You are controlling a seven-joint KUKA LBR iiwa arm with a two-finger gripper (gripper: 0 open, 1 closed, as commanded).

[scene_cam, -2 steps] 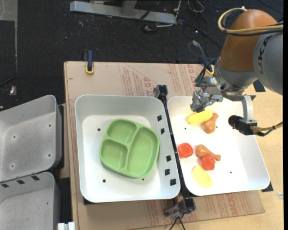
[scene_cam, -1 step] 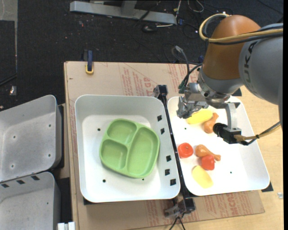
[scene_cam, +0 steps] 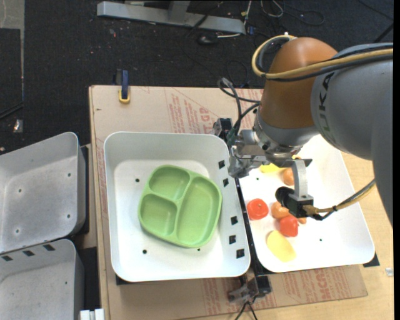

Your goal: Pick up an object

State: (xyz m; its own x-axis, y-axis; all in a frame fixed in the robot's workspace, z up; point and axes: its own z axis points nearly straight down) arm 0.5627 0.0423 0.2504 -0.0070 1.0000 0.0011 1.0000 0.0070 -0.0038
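A green tray [scene_cam: 180,205] fills the left bin [scene_cam: 119,187], beside small toys [scene_cam: 257,208].

— What lies beyond the bench?
— A dark, speckled floor [scene_cam: 56,50], with a grey metal rail [scene_cam: 169,19] lying across the top and cables [scene_cam: 275,9] trailing near it.
— And the bench itself?
— A brown board [scene_cam: 181,103] with red print, a blue-and-yellow clamp [scene_cam: 124,86] on its far edge. Two white lids [scene_cam: 37,187] sit to its left
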